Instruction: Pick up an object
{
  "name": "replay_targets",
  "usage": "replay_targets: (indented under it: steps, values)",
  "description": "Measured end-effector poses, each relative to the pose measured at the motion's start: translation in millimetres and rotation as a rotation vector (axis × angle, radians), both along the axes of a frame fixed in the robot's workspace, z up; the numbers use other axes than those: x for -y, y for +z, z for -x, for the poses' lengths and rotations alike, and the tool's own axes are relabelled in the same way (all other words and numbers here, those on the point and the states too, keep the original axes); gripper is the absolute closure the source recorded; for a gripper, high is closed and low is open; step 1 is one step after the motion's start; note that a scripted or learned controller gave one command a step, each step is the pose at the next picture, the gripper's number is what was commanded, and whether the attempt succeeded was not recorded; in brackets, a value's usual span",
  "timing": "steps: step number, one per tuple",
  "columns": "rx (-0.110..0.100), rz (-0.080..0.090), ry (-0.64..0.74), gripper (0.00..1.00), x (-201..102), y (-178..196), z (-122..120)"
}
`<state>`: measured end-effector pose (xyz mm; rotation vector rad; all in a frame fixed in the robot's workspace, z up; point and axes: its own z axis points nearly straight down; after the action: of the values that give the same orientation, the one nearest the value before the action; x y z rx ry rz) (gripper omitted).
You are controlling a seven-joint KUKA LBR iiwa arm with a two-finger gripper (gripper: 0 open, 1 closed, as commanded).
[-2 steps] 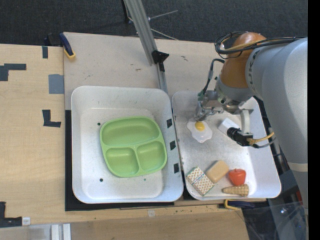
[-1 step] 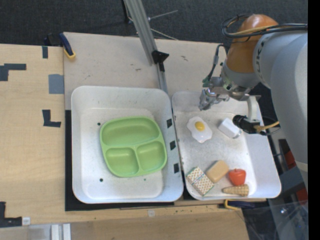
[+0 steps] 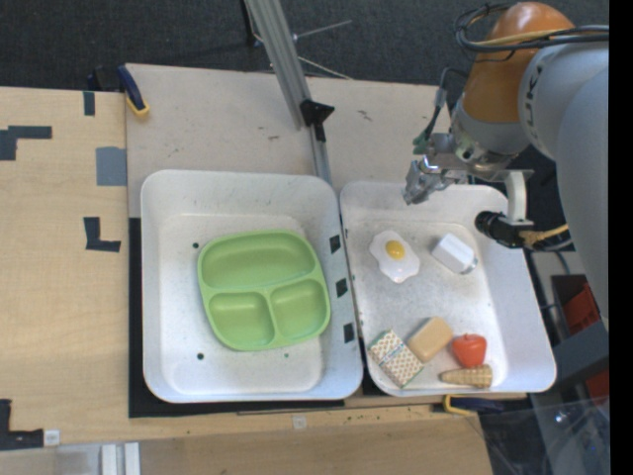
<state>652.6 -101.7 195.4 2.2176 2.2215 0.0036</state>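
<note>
On a wooden bench [image 3: 59, 295], the left bin [image 3: 168, 364] holds a green divided plate [image 3: 263, 289]; the right bin [image 3: 524, 354] holds toy foods. My gripper [image 3: 419, 188] hovers above, jaw state unclear.

Bare floor is lying open at the right bin's [image 3: 514, 359] far end; egg [image 3: 395, 256] and block [image 3: 454, 252] are crowding its middle; four pieces are cluttering the near corner.
</note>
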Motion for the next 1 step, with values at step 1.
replay_targets:
  steps: [1]
  values:
    - [0.001, 0.000, 0.000, 1.00, -0.4, 48.4, -1.2]
